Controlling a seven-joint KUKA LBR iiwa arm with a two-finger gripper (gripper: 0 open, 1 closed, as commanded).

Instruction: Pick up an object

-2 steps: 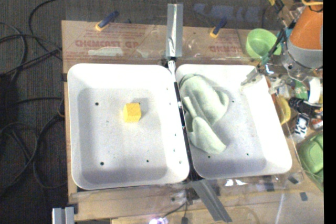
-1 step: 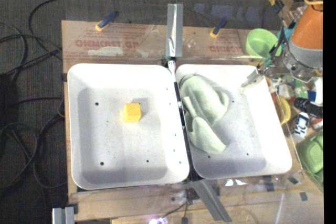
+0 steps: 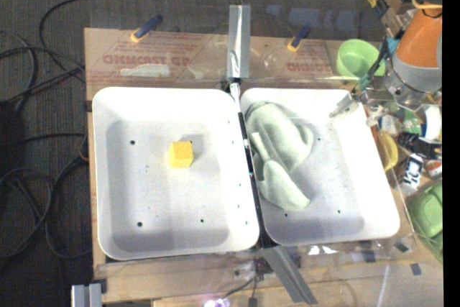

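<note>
Resting near the middle of the left shallow white bin (image 3: 108, 154): one small yellow cube-shaped block (image 3: 181, 154), flat on the floor, apart from every wall. In the right shallow white bin (image 3: 359, 176): one pale green crumpled cloth (image 3: 280, 151), lying against the left wall beside the divider. Grey arm with orange band (image 3: 420, 47) at the right bin's upper right corner; two-finger gripper (image 3: 343, 106) over the bin's rim there, well apart from cloth and block. Finger state: cannot tell.

Robotics lab: bench-mounted bins (image 3: 108, 154), loose floor cables (image 3: 43, 32), clamps (image 3: 146, 28).
</note>
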